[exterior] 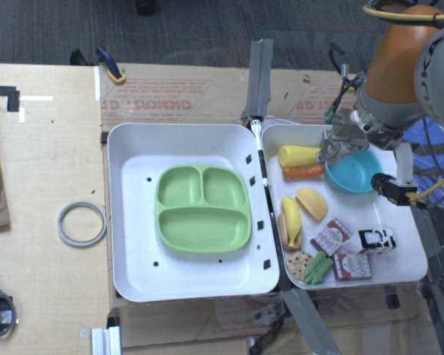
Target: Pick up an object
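Crowding the blue bowl (353, 174): corn (298, 154) and carrot (303, 172); gripper (333, 148) above, grip state unclear.

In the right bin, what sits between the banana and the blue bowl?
In the camera view, a yellow wedge-shaped toy lies between the banana and the blue bowl, in the right bin. It sits near the banana and below the bowl's left edge.

A pale green divided plate (203, 209) is sitting in the left white bin (126, 220), while the right bin (399, 261) is showing a blue bowl (355, 174), a yellow banana (291, 217), an orange carrot (303, 172) and a black-and-white toy car (376, 239).
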Available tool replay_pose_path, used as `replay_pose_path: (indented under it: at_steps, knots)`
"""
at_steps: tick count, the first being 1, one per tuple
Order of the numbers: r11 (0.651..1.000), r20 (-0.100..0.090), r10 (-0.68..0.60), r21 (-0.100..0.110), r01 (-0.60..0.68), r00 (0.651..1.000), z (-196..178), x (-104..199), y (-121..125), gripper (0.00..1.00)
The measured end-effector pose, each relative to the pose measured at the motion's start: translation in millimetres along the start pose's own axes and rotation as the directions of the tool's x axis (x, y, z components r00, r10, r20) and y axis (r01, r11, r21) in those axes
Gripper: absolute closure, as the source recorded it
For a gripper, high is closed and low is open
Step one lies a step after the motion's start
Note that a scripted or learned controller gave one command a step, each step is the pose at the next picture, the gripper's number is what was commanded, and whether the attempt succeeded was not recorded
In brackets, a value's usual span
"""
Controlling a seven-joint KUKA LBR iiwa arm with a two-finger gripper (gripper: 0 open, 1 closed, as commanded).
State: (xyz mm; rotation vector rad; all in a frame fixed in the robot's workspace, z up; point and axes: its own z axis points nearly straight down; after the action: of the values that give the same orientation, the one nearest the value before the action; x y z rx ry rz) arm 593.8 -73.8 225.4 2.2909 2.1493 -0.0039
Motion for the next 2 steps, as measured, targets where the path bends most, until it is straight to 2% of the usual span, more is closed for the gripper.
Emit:
replay_pose_path:
  at_steps: [1, 2]
  knots:
    - [0.947, 0.000, 0.321, 0.002, -0.321, 0.947, 86, -19, 38, 1.00]
    - [0.951, 0.000, 0.310, 0.000, -0.310, 0.951, -56, -25, 45, 1.00]
